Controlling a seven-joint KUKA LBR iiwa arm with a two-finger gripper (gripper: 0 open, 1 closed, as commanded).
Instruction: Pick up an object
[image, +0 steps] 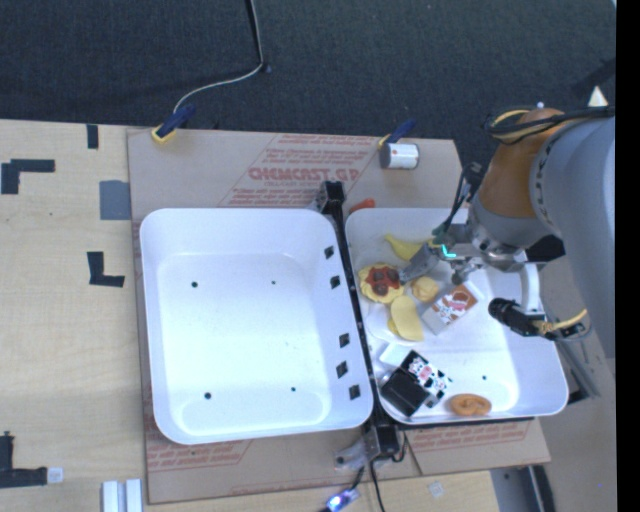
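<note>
The arm is reaching into the right bin (540, 395), its gripper (428, 262) hanging low over the cluster by the divider: a yellow piece (404, 245), a red-and-yellow item (381, 282), a pale yellow slice (406, 320) and a small packet (451, 306). Whether the jaws are released or clenched cannot be told. A clean pick probably means centring on one piece, since they are crowding each other.

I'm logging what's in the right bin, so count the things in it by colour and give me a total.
Yellow: 3, a banana-like piece and two pale pieces
Red and yellow: 1
Red and white packet: 1
Black and white: 1
Orange-brown: 1
Total: 7
</note>
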